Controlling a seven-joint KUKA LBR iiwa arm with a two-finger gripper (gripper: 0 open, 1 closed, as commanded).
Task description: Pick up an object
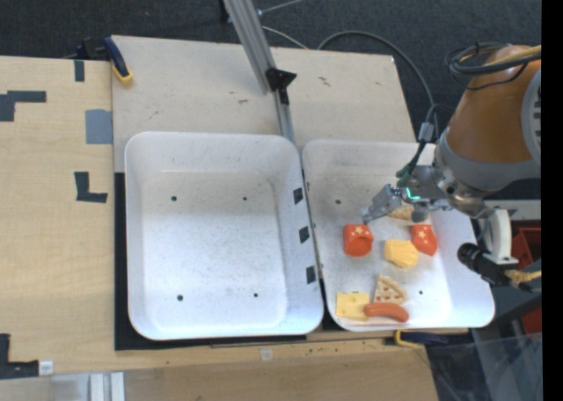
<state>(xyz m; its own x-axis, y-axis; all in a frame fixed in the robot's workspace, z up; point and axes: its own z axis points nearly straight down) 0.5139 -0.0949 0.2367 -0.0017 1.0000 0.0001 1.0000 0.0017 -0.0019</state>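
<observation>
I see bright, even light from above w/ soft, short shadows. Both bins (211, 149) look very white, a bit washed out. Pic is a little grainy and soft. The arm (493, 127) looks blurry.

On the pale wooden surface (53, 241) sit two shallow white plastic bins side by side. The left bin (215, 232) has only dark specks on its floor. The right bin (352, 171) holds small toy foods: a red rounded piece (357, 240), a yellow chunk (401, 254), a red strawberry-like piece (424, 239), a flat yellow slab (351, 305), a pizza-like wedge (388, 288) and a red sausage (386, 311). The grey arm with an orange band (488, 131) hangs over the right bin, its end effector (387, 204) just above the red rounded piece.
</observation>
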